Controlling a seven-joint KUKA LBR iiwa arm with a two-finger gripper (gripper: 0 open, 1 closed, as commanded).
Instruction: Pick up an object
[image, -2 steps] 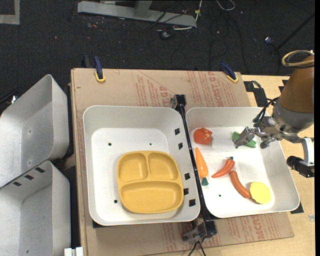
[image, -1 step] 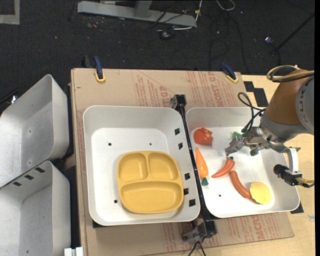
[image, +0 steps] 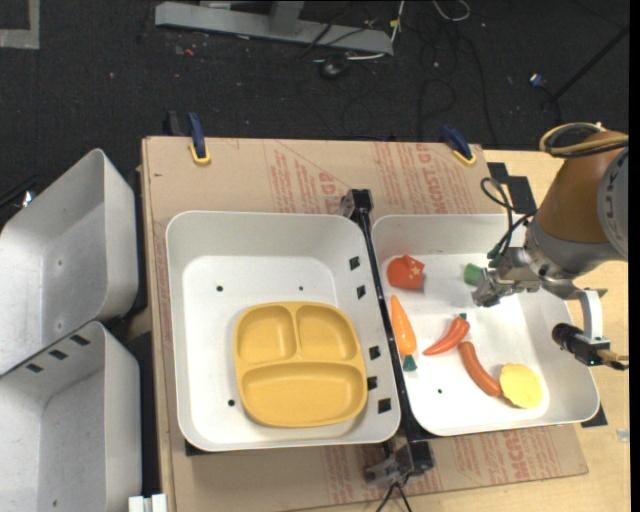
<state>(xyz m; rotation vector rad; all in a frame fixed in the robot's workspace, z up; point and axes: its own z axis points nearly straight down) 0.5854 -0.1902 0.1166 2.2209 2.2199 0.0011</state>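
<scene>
The right bin (image: 560, 405) holds a red pepper-like toy (image: 405, 271), an orange carrot (image: 402, 326), a small red chili (image: 447, 337), an orange-red sausage (image: 479, 370), a yellow round piece (image: 521, 385) and a small green object (image: 473, 271). My gripper (image: 487, 291) hangs low over the back right part of this bin, just right of and below the green object. The arm reaches in from the right, its orange band above the wrist. I see nothing held between the fingers.
The left bin (image: 200, 245) carries a yellow three-compartment tray (image: 299, 364). A black divider (image: 378, 300) runs between the bins. Two more white bins (image: 60, 290) stand off the bench at the left. Clamps and cables lie at the bench's back edge.
</scene>
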